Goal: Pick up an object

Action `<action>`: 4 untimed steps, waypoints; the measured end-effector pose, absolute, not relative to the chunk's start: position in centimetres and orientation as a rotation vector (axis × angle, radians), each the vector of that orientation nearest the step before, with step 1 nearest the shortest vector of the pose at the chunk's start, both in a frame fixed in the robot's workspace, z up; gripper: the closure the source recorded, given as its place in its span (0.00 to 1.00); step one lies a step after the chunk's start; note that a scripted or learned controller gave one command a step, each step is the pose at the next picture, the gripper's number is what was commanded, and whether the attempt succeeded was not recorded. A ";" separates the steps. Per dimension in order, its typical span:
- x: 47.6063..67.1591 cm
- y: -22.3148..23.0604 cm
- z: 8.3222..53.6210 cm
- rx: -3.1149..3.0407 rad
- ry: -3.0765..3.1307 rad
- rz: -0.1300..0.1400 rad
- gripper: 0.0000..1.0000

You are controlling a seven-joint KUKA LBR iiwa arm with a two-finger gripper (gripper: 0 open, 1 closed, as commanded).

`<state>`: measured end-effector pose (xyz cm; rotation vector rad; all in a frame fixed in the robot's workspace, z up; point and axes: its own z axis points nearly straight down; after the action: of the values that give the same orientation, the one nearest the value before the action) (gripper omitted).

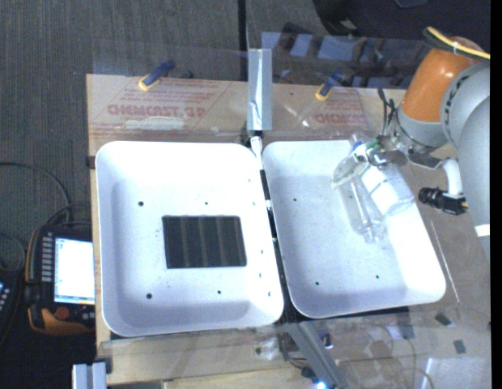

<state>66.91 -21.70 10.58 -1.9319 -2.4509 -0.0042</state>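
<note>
A grey KUKA arm with an orange band above its wrist (pixel 445 96) reaches in from the right over a brown bench (pixel 170 108) bearing two shallow white plastic bins, its pale two-finger gripper (pixel 369 201) hanging low over the right-hand bin (pixel 316 241). The left-hand bin (pixel 129 177) holds the one object in plain view, a flat dark rectangular ribbed panel (pixel 204 241) lying near the middle of its floor, well apart from the gripper. The fingers blur into the white floor beneath them, so whether the hand is clenched or released cannot be told, and nothing is seen between them. With the pick apparently not yet made, a good attempt would likely carry the gripper across the divider between the bins and bring it square over one edge of the panel, since so low and flat a piece offers little to pinch and fingers set on its broad face would probably slide off.
</note>
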 end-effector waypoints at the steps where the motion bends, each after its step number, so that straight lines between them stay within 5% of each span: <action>1: 64.7 -21.3 10.5 -1.863 -2.572 -0.024 0.00; 2: 67.1 -21.9 10.5 -1.773 -2.568 0.000 0.00; 4: 67.2 -22.0 10.5 -1.602 -2.686 -0.002 0.00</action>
<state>67.19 -22.03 10.54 -1.6020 -2.6858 -0.0023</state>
